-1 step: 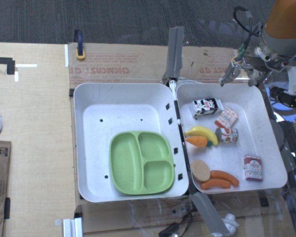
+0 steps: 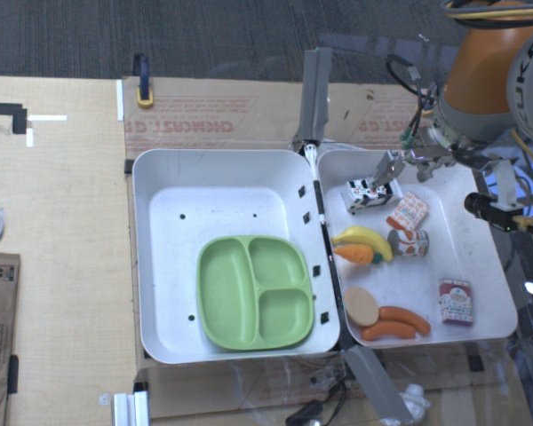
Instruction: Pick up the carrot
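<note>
Claw (image 2: 370, 193) seen low over right bin (image 2: 489, 273), far-left part; whether fingers spread or pressed, cannot be told. One carrot (image 2: 354, 255), orange, tapered, found below claw, touching one yellow curved banana (image 2: 364, 238). Two sausages (image 2: 398, 323), smooth, orange-red, seen further below, beside one round tan disc (image 2: 361, 306). One small can (image 2: 409, 243) noted right of carrot. One green three-compartment plate (image 2: 254, 291), glossy plastic, counted in left bin (image 2: 160, 238).

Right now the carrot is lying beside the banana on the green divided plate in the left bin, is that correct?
Not quite: the carrot does lie beside the banana, but both are in the right bin, not on the green divided plate, which sits in the left bin. The camera view shows this.
</note>
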Robot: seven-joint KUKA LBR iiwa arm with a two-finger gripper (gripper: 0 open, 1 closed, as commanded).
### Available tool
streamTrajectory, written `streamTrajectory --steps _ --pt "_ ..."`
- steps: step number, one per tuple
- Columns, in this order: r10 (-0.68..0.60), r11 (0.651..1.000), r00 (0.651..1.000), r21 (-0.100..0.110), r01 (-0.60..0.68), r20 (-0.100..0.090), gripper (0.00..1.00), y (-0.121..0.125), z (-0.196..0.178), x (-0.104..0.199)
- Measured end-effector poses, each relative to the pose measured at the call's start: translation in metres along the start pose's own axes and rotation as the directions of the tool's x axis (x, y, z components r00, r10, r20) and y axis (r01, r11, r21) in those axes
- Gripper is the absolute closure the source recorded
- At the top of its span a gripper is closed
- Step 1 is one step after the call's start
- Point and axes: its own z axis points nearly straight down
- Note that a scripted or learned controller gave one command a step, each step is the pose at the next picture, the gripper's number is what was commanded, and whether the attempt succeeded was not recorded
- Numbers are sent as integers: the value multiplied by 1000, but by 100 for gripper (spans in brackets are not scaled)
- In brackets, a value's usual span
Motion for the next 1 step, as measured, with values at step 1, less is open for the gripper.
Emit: streamTrajectory --steps 1 --pt "-20 1000 1000 0 20 0 0 -44 13 50"
